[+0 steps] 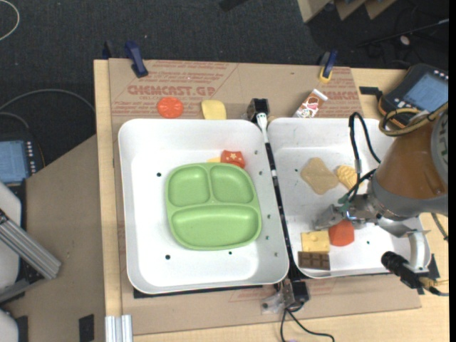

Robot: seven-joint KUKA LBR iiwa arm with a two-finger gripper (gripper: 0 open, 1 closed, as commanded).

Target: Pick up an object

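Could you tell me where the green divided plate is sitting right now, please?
The green divided plate lies in the middle of the left bin, with a small red block just beyond its far rim.

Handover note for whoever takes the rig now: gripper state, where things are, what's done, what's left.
Gripper: low in the right bin, just above the red block; finger state can't be read, and nothing is seen held.
Right bin: red block beside the yellow block, brown block below it at the front wall, tan piece and a small yellow piece further back.
Left bin: green divided plate, small red item at its back edge.
Done: arm positioned over the blocks.
Left: grasp and lift an object.
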